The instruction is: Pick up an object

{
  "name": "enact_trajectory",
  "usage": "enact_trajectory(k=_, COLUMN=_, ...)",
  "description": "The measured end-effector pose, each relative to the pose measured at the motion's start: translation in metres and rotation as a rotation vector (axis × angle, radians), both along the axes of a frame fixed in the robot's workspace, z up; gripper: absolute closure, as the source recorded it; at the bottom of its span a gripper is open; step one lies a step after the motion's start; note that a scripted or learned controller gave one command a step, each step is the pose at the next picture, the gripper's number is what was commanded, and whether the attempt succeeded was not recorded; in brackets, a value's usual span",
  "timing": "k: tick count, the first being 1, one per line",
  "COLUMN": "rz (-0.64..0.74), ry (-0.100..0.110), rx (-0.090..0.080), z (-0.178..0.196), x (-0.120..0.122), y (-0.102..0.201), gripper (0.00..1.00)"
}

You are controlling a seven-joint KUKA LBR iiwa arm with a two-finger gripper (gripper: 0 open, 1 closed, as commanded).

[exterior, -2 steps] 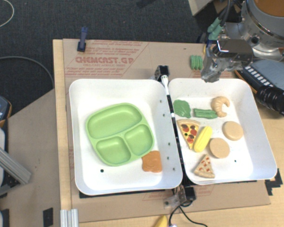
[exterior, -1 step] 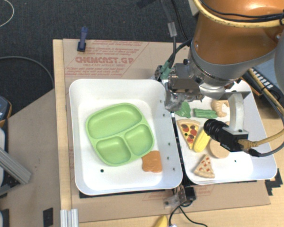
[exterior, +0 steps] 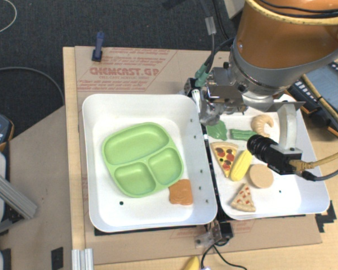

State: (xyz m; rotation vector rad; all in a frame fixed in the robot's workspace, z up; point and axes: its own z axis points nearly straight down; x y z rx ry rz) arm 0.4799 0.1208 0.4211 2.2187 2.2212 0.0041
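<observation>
My gripper point(exterior: 210, 116) hangs low over the far left corner of the right bin point(exterior: 304, 204), right by the wall between the two bins. Just below it lies a green leafy piece point(exterior: 217, 131), with a green pod point(exterior: 241, 134) to its right. The same bin holds a pizza slice point(exterior: 223, 153), a yellow corn cob point(exterior: 240, 165), a round tan biscuit point(exterior: 261, 177), a second pizza slice point(exterior: 244, 199) and a pale croissant point(exterior: 263, 122). I see nothing held in the gripper.
The left bin point(exterior: 96, 151) holds a green divided plate point(exterior: 141, 158) and an orange-brown piece point(exterior: 181, 193) at its near right. A black cylinder with a cable point(exterior: 271, 153) juts from the arm over the right bin. A blue clip point(exterior: 97, 46) lies on the cardboard behind.
</observation>
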Motion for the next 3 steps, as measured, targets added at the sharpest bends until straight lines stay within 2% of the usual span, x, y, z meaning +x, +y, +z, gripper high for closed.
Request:
enact_trajectory(k=1, rz=-0.003, ry=0.009, rx=-0.001, z=-0.084, x=0.019, y=0.004, gripper=1.00)
enact_trajectory(k=3, rz=-0.002, ry=0.001, rx=0.001, z=-0.061, x=0.020, y=0.004, gripper=1.00)
